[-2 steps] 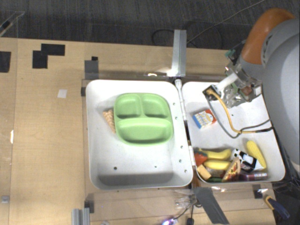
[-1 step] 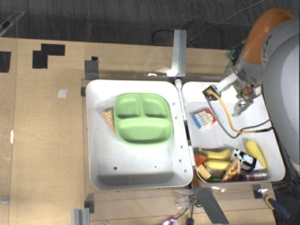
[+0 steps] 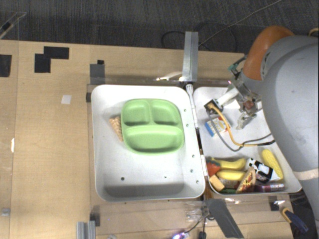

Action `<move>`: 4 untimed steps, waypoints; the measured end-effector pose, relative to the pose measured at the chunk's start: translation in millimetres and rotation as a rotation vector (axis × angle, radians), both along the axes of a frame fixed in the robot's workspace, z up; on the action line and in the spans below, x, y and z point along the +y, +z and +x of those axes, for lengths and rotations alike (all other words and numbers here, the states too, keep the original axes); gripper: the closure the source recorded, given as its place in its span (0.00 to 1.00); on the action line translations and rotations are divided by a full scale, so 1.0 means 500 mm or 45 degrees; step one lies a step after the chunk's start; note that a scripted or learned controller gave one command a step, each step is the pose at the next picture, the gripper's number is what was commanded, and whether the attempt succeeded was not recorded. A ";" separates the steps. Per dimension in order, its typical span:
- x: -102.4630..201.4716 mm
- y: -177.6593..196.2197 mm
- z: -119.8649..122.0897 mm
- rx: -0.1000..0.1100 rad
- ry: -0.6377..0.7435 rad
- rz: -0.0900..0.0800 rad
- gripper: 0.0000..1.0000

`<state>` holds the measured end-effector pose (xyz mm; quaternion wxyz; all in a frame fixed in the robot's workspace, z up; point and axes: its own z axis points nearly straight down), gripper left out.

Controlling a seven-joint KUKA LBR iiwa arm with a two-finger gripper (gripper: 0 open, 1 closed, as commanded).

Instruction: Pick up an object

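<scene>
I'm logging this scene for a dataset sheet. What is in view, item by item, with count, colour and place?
Bins: 2, white, side by side on the bench.
Divided plate: 1, green, middle of the left bin.
Waffle-like piece: 1, tan, left bin, tucked against the plate's left edge.
Bananas: 2, yellow, near end of the right bin.
Corn cob: 1, yellow, right bin, right of the bananas.
Small mixed toy food: several, red, brown and dark, right bin's near edge; too small to name.
Blue item: 1, blue and white, right bin near the divider.
Arm: 1, grey with orange band, over the right bin.
Gripper: 1, metallic, above the right bin's far half.
</scene>
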<state>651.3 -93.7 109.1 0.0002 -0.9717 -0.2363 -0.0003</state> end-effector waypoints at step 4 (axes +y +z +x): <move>0.010 -0.043 -0.009 -0.008 -0.348 0.002 0.00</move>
